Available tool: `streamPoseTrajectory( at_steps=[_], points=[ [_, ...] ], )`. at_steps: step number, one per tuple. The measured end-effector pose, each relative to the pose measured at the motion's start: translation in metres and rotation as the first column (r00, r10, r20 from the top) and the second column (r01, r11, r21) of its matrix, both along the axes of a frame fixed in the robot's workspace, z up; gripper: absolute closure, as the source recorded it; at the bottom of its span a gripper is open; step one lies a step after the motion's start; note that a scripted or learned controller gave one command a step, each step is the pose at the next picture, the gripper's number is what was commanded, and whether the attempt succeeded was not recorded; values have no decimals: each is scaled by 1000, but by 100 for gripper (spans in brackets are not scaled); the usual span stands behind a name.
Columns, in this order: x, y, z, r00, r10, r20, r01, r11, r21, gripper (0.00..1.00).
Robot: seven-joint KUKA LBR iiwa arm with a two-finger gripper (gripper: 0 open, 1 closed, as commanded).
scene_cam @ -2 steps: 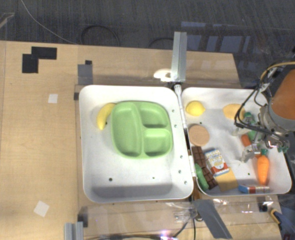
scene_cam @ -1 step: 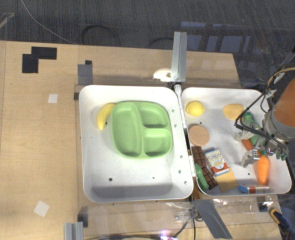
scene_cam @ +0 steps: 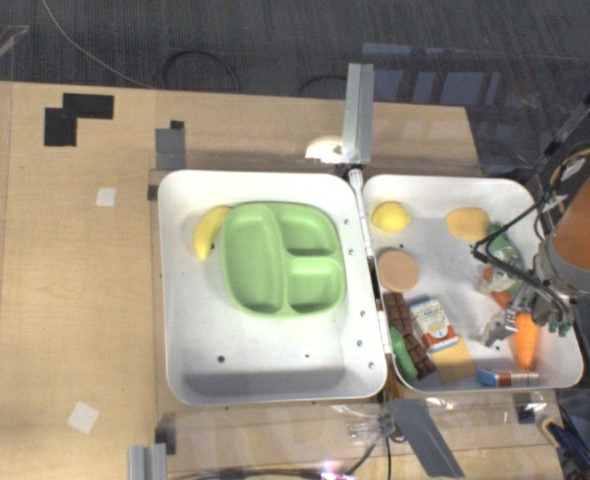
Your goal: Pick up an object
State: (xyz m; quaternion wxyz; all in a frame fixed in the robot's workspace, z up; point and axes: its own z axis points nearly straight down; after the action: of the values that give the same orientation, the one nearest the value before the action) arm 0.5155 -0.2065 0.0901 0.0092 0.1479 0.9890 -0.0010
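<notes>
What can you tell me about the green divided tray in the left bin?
The green tray is pale green, looks like plastic, and has rounded corners. Raised ridges split it into three wells: one long well on its left side and two smaller ones on its right. It lies flat, open side up, in the upper middle of the left bin. A yellow banana lies against its upper-left edge.

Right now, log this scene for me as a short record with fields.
left bin: green divided plate, banana at its left edge
right bin: lemon, round tan cookie, bread roll, chocolate bar, small carton, carrot, marker
arm: over the right bin's right side
claw: low, beside the carrot; grip unclear
</notes>
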Motion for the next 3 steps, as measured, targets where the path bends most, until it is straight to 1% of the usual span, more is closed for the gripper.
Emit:
streamPoseTrajectory(
  at_steps=[1, 2, 3],
  points=[
    [5, 0, 15, 1000, 7, 16, -7, 1000, -6, 100],
    [11, 1, 42, 937, 349, -9, -349, 937, -1, 100],
    [10, 1, 42, 937, 349, -9, -349, 937, -1, 0]
  ],
)
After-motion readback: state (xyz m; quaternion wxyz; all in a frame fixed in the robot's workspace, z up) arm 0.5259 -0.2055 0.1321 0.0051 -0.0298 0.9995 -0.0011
